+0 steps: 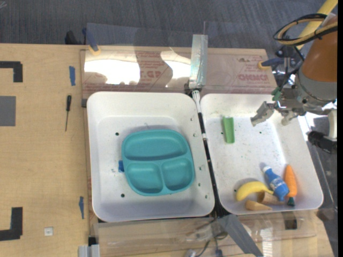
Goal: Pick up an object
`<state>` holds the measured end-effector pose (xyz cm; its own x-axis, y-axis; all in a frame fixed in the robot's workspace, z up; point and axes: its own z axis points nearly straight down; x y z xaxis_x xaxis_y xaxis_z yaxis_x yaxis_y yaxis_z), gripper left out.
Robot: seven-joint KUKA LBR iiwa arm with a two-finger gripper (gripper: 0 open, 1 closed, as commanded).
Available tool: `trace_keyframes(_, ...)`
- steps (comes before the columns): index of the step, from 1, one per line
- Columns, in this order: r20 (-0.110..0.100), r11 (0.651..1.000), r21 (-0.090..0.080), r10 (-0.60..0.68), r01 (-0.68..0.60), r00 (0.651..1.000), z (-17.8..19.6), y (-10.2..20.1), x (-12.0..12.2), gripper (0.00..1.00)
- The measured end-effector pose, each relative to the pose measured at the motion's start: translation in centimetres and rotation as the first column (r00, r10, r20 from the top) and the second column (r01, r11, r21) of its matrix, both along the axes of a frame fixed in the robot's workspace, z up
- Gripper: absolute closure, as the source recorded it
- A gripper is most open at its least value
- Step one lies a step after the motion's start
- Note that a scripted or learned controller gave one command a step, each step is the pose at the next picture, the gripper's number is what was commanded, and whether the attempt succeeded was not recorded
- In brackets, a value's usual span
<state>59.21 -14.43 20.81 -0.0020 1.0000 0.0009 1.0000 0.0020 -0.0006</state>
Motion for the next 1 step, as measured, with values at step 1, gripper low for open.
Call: trace_keyframes(1,0.002,0.99,0.0,0.138,-0.138,0.99,-2.42,6.18,3.97,0.0)
